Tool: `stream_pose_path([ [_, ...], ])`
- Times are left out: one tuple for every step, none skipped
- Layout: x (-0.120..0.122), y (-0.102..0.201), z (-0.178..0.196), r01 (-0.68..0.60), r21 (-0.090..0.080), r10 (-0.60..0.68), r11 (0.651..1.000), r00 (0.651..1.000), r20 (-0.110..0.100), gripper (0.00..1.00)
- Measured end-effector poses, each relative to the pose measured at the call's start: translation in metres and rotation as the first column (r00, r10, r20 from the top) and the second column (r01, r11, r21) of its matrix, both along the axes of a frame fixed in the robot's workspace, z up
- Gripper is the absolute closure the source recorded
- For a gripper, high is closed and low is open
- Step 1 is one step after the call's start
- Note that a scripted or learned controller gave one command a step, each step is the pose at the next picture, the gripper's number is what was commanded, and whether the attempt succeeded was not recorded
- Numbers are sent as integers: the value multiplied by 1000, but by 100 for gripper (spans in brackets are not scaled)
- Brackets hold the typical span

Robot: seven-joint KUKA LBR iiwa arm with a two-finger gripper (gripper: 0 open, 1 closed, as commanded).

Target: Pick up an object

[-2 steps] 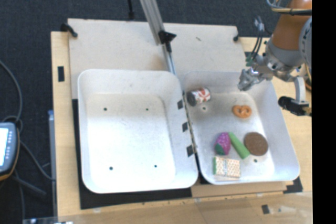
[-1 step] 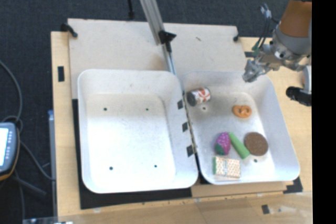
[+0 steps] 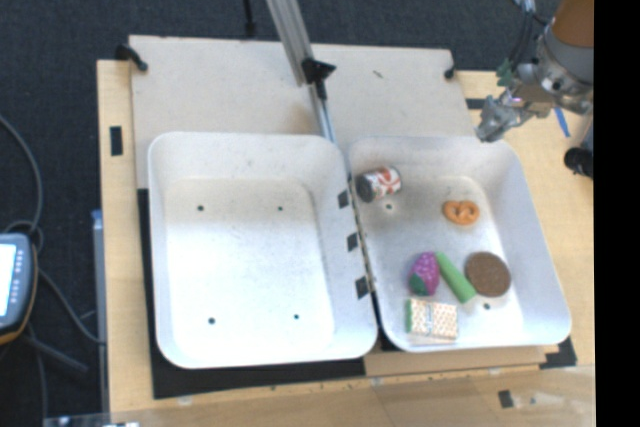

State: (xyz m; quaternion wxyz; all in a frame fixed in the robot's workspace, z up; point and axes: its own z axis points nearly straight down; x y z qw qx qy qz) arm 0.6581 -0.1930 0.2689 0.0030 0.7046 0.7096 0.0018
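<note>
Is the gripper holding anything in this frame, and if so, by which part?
Nothing is held. The gripper hangs over the far rim of the right bin, apart from every object in it.

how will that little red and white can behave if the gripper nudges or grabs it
The red and white can lies on its side near the right bin's back left corner, so a nudge would probably roll it. It looks rigid and small, likely light. Its rounded wall may slip out of a loose pinch.
</note>
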Motion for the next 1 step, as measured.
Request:
stream_pose_path([
  [2,49,2,1,2,-1,1000,1000,-4,100],
])
